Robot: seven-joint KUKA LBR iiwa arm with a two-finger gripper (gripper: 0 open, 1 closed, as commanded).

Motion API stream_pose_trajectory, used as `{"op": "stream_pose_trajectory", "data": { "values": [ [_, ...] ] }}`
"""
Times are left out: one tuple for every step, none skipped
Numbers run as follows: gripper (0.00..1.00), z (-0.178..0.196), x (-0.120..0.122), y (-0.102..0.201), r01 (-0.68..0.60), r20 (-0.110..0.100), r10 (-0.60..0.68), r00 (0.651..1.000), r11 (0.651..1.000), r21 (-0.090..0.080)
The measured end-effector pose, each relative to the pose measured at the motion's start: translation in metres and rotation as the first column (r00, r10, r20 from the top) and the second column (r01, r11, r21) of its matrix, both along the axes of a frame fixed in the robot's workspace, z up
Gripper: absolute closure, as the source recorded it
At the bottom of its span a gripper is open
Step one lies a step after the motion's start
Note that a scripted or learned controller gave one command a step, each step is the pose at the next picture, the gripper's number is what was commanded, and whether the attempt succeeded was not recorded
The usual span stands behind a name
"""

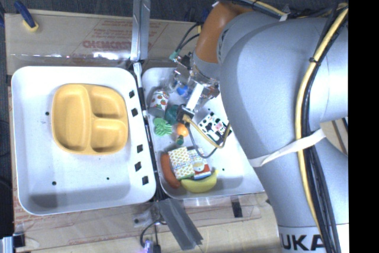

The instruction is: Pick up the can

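Note:
My gripper (185, 98) hangs low over the far end of the right bin (237, 172), under the orange-banded wrist. Just left of it, against the bin's left wall, lies a small white cylinder with red markings (159, 99), which looks like the can. A dark teal object (173, 113) sits right below the gripper, touching or nearly touching it. I cannot tell which of the two the gripper is over, and nothing visibly sits in its grasp. The arm hides the bin's right side.
The right bin also holds a green toy (163, 125), an orange piece (180, 131), a black-and-white spotted item (212, 124), a colourful box (186, 163), a yellow banana (199, 184) and a red-orange item (167, 169). A yellow divided plate (89, 117) lies in the left bin (35, 186).

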State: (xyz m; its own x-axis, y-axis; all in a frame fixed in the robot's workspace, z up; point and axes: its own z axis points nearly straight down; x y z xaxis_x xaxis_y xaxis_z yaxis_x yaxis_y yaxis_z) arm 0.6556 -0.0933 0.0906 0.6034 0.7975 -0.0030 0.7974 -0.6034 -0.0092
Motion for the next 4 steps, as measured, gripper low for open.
{"op": "stream_pose_trajectory", "data": {
  "values": [
    [0.00, 0.053, -0.019, -0.041, 0.246, 0.006, -0.246, 0.969, 0.969, -0.002],
    [0.00, 0.118, -0.008, -0.016, 0.478, 0.006, -0.478, 0.878, 0.878, -0.003],
    [0.00, 0.039, -0.028, 0.002, 0.648, 0.002, -0.648, 0.762, 0.762, -0.005],
    [0.00, 0.001, -0.049, 0.004, 0.506, 0.005, -0.506, 0.862, 0.862, -0.002]
  ]
}}
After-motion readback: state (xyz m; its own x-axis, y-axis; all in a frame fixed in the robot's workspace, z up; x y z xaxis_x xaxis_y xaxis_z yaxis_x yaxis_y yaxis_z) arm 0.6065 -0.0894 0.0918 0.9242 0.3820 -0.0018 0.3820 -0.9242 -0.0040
